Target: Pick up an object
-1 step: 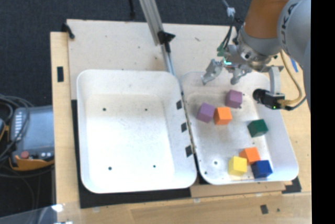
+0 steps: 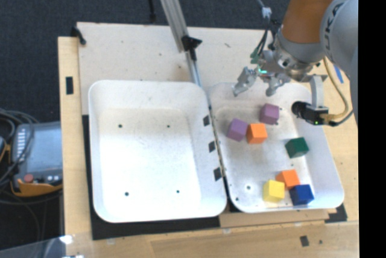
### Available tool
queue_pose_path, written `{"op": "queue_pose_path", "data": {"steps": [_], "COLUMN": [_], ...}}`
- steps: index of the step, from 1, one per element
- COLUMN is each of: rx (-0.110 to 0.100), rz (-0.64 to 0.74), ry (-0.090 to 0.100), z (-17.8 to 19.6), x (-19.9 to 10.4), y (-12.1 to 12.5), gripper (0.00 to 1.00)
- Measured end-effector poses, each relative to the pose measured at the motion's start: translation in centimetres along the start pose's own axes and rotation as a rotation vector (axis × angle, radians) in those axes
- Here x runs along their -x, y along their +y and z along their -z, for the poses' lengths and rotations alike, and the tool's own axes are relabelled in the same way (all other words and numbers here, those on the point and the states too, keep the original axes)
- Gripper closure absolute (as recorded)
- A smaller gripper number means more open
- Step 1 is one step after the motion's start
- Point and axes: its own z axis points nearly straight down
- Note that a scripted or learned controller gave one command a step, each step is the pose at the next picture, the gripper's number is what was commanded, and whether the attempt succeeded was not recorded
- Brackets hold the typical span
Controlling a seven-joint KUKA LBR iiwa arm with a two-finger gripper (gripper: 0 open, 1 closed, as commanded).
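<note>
Two bins side by side on the bench [image 2: 132, 52]: left bin [image 2: 151, 148], right bin [image 2: 319, 154]. In the right bin, three blocks [image 2: 256, 132] bunched toward the far end, two of them touching, one block [image 2: 297, 147] alone near the right wall, three blocks [image 2: 288, 186] clustered at the near end. Gripper [image 2: 258, 85] sits above the right bin's far edge.

Arm from right, gripper [image 2: 258, 85] open, fingers down
</note>
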Motion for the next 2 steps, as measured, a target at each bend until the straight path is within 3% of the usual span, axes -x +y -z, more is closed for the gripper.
{"op": "queue_pose_path", "data": {"steps": [2], "rx": [-0.006], "rz": [-0.006], "ry": [-0.003], "z": [-11.5], "x": [1.6], "y": [-0.9], "gripper": [0.0]}}
